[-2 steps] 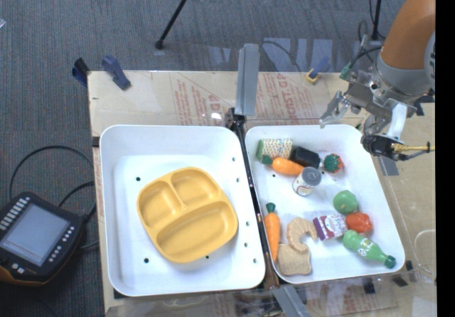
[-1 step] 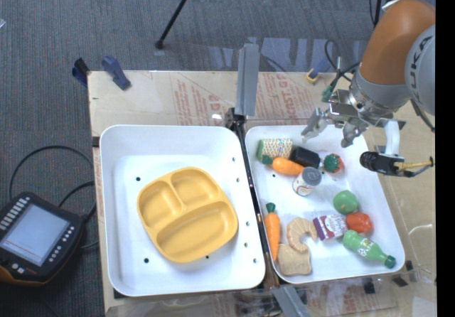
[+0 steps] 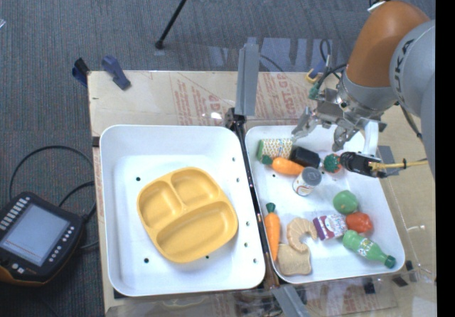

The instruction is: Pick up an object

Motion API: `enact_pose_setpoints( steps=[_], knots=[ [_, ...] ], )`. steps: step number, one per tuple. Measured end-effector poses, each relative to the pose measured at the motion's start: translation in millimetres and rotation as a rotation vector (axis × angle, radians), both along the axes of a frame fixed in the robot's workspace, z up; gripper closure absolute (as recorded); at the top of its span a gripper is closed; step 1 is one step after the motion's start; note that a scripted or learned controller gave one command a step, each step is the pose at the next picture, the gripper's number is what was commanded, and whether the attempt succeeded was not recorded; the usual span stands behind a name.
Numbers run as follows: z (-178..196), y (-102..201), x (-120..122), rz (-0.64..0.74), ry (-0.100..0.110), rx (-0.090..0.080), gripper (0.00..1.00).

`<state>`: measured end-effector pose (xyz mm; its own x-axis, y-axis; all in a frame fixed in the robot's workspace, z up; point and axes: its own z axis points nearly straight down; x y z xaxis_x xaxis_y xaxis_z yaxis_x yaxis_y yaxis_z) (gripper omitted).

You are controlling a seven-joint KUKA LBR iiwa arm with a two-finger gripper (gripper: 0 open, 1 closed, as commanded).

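The gripper (image 3: pixel 324 131), fingers spread and holding nothing, hovers just above a black object (image 3: pixel 305 156) (approach stage, I judge), so next it must descend and close.

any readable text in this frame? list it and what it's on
Red print on the clear sheet taped over the bench behind the bins: there, but mirrored or upside down and too blurred to quote.
Label on the small packet in the right bin: too small to read.
Label on the can: unreadable.
Pendant screen: nothing legible.
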<state>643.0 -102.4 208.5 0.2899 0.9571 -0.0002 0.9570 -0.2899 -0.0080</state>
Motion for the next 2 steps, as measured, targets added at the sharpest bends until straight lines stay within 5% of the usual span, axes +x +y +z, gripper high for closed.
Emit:
enact_pose_setpoints(
  steps=[1, 2],
  knots=[
    [-65.2, -0.1, -1.3, 0.179, 0.004, 0.002, 0.0],
    [-101.3, 4.9, 4.8, 0.189, -0.019, -0.004, 0.0]
  ],
)
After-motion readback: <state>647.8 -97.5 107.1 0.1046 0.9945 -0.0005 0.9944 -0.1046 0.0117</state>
